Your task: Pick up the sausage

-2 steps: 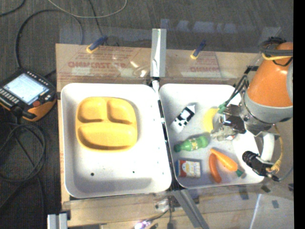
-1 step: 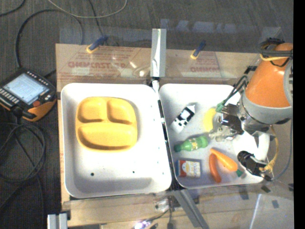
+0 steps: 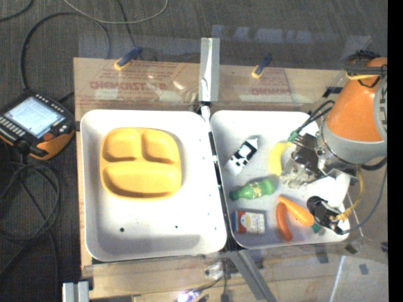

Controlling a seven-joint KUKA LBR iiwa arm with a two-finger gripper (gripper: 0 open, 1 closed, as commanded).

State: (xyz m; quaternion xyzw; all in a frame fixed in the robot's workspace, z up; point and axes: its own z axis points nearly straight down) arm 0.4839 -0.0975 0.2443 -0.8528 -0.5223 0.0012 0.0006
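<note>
The sausage point(image 3: 282, 222) is a short reddish-orange piece lying near the front wall of the right bin point(image 3: 220, 168). It touches an orange carrot-like piece point(image 3: 297, 211) on its right. My gripper point(image 3: 296, 173) hangs over the right side of that bin, behind the sausage and just right of a yellow banana point(image 3: 276, 157). The gripper stands apart from the sausage, and nothing shows between it and the bin floor. The wrist hides the bin's far right part.
A black-and-white cow toy point(image 3: 243, 153), a green bottle point(image 3: 254, 189) and a small printed carton point(image 3: 250, 221) lie in the right bin. The left bin point(image 3: 91, 187) holds a yellow divided plate point(image 3: 142, 162). A teach pendant point(image 3: 34, 121) lies off the bench at left.
</note>
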